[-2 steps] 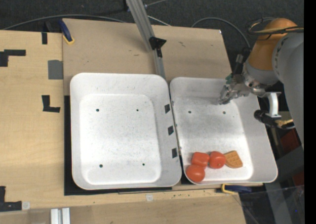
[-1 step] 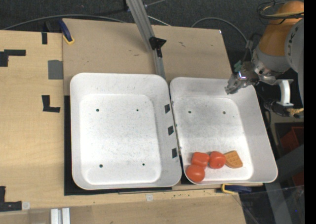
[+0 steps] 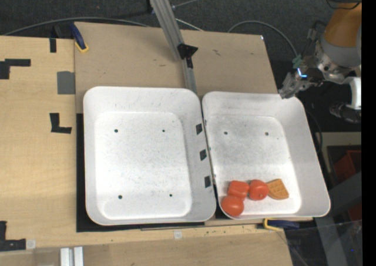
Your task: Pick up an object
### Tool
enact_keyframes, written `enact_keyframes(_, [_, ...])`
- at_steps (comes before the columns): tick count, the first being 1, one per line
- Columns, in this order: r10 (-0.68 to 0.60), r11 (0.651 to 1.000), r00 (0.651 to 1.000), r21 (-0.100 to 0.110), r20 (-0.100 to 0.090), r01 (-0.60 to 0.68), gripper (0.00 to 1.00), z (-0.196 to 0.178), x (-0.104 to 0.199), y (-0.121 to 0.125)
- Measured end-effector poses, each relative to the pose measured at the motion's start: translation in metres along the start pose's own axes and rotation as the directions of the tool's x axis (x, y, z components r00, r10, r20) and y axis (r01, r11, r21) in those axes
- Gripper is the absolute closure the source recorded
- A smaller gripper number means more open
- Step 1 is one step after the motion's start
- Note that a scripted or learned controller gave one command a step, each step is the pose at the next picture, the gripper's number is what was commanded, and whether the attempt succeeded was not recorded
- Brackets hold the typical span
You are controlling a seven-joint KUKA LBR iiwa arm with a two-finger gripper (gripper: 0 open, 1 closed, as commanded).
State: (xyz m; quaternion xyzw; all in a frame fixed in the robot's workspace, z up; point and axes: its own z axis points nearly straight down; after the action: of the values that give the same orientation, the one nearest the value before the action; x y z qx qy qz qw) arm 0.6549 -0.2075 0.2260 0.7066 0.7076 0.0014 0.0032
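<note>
- The left bin (image 3: 141, 153) is lying beside the right bin (image 3: 305, 141), their inner rims touching.
- Three red pieces (image 3: 242, 195) are clustering in the right bin's near part, touching one another.
- An orange-tan piece (image 3: 278, 189) is sitting just right of them, against the rightmost red one.
- The gripper (image 3: 288, 90) is hovering over the right bin's far right corner, well apart from the pieces; I cannot tell its state.

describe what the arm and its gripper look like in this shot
The arm is grey with a broad orange band above the wrist. Its wrist is pale metallic grey, with a small blue-lit spot and dark cabling alongside. The gripper is small, dark grey and narrow.
</note>
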Motion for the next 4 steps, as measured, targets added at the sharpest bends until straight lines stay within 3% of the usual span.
enact_keyframes(1, [0.0,1.0,1.0,0.001,-0.001,0.0,1.0,-0.054,0.0,0.002])
enact_keyframes(4, [-0.005,1.0,1.0,0.01,-0.004,0.005,1.0,-0.016,0.171,-0.022])
